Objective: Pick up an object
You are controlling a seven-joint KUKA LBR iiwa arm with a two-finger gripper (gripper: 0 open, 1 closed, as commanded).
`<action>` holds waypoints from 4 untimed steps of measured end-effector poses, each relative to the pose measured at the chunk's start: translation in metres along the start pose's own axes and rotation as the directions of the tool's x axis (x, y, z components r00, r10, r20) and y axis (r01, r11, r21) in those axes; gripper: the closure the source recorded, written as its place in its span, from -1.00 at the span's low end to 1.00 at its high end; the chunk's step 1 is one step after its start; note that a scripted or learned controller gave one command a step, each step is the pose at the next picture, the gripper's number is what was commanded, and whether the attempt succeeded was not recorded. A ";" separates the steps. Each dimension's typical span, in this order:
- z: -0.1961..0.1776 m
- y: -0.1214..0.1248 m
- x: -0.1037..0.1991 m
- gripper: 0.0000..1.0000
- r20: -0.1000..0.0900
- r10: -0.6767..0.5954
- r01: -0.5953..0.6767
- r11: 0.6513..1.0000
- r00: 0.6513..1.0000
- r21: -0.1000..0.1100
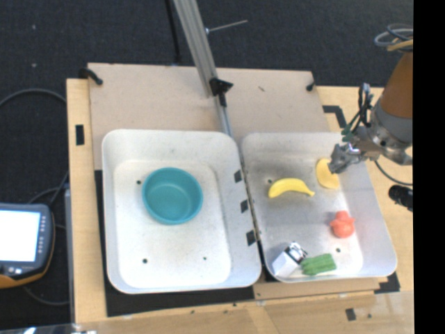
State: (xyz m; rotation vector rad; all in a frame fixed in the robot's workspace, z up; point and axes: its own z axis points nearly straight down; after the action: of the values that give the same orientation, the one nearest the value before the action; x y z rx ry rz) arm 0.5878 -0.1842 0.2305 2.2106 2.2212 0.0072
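My gripper [341, 160] hangs over the upper right part of the right bin [278, 152], right above a round yellow object [326, 175] that it partly covers. A yellow banana [290, 187] lies to the left of that object, near the bin's middle. A red-orange object [341, 224] sits lower right in the same bin. At the bin's front edge a green object [318, 264] lies beside a small white and black item [288, 257].
The left bin [125, 256] holds a teal bowl [172, 195]. A metal pole [198, 44] slants up from between the bins at the back. A tablet-like device [24, 239] sits off the bench at the far left.
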 end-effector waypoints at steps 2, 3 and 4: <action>-0.032 0.007 0.052 1.00 -0.004 -0.004 0.004 1.000 1.000 0.006; -0.032 0.009 0.109 1.00 -0.004 -0.003 0.003 1.000 1.000 0.008; -0.032 0.011 0.160 1.00 -0.004 -0.002 0.003 1.000 1.000 0.010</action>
State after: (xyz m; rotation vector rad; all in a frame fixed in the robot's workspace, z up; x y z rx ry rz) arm 0.5976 -0.0242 0.2625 2.2150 2.2311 0.0006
